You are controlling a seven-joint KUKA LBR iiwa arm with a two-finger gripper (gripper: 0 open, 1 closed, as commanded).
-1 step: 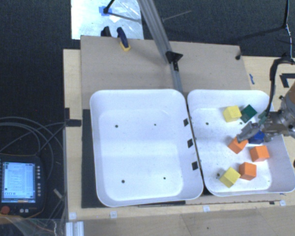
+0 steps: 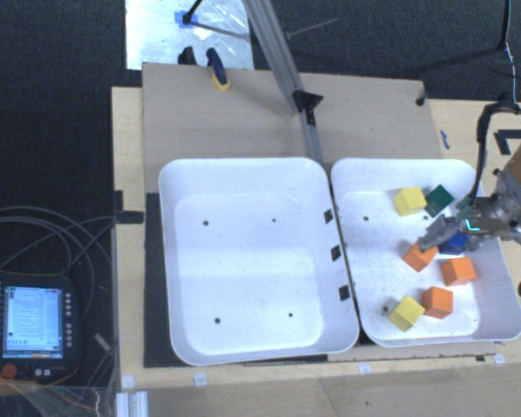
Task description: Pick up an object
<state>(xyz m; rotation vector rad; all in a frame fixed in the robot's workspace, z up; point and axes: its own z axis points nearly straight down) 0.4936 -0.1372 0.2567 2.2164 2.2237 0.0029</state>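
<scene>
Hiding blue block (image 2: 454, 243): tool (image 2: 436, 232)

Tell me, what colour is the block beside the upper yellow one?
Dark green block, clearest in the camera view.

There were two white bins (image 2: 252, 176) on the bench, side by side. In the right-hand one I counted seven blocks: three orange blocks (image 2: 419, 256), two yellow blocks (image 2: 410, 201), one dark green block (image 2: 438, 200) and one blue block (image 2: 454, 243), that last one partly hidden under the arm. Off to the left sat one handheld control pendant (image 2: 30, 324) with a lit screen.
</scene>
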